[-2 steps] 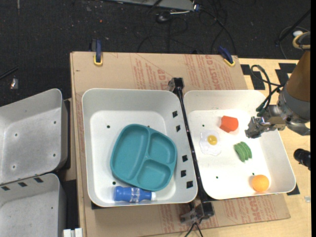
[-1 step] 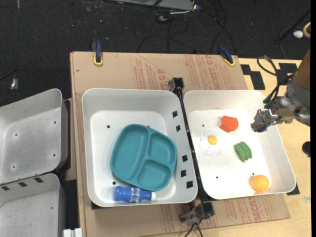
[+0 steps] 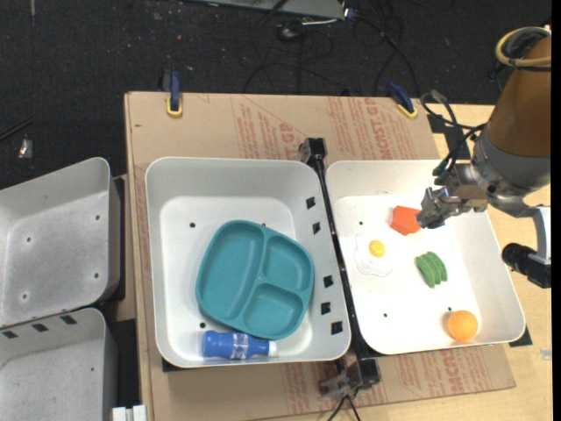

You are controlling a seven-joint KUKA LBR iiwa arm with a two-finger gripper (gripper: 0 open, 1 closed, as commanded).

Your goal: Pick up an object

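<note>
Two shallow white plastic bins with rounded corners sit side by side on a brown sheet of printed cardboard [image 3: 263, 125] covering the desk, the sheet held at its far edge by small clamps. In the left bin [image 3: 166, 235], a smooth teal plate [image 3: 254, 279] with three moulded compartments lies tilted against the floor of the bin, and a blue bottle [image 3: 235, 346] with a white cap end lies on its side just beside the plate's near rim, partly tucked under it. A black divider strip [image 3: 329, 253] runs between the two bins. In the right bin [image 3: 500, 318], a flat toy fried egg [image 3: 375, 254], white with a round yellow yolk, lies near the left wall; a blocky orange-red piece [image 3: 405, 220] sits beyond it, toward the far wall; a ridged green toy vegetable [image 3: 430, 268], its exact kind hard to make out, lies near the middle; and a round orange fruit [image 3: 462, 324] rests by the near wall. The claw [image 3: 434, 210], dark and tangled with cables, sits just beside the orange-red piece at its right edge, and its state cannot be told from this angle. The grey arm [image 3: 517, 160] with its orange band is cut off by the frame's right edge.
</note>
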